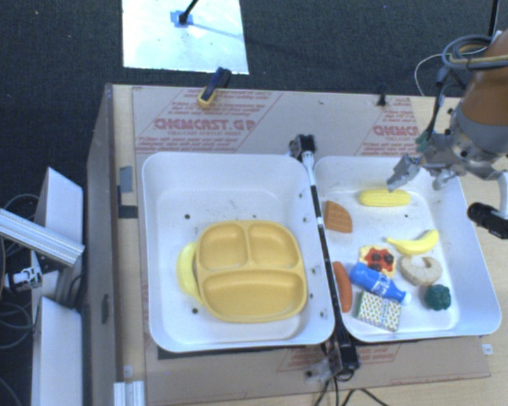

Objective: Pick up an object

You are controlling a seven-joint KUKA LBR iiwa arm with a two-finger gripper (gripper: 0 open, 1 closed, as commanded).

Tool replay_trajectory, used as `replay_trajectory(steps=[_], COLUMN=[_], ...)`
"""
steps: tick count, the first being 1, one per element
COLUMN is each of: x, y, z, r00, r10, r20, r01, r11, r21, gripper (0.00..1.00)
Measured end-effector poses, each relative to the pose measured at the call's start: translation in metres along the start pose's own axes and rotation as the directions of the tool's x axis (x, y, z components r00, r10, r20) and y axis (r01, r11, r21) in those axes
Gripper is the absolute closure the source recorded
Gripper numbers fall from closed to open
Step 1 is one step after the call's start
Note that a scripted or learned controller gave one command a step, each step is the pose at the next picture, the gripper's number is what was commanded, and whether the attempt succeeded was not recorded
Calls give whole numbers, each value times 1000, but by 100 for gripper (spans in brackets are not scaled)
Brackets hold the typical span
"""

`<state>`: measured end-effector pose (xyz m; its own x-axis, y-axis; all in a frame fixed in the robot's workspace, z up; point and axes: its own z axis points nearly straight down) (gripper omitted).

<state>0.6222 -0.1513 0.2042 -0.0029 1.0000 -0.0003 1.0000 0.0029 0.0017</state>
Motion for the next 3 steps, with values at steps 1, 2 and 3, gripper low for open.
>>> replay_trajectory(steps=[1,2,3], x=[54,29,6], y=[-65,16,-19], z=[120,119,120], r00=[1000,1000,1000], r10=[1,-1,1], r20=[0,1,1], r01=[-1,1,-1], r11=[1000,1000,1000], r21=[1,-1,0], gripper=[0,0,0])
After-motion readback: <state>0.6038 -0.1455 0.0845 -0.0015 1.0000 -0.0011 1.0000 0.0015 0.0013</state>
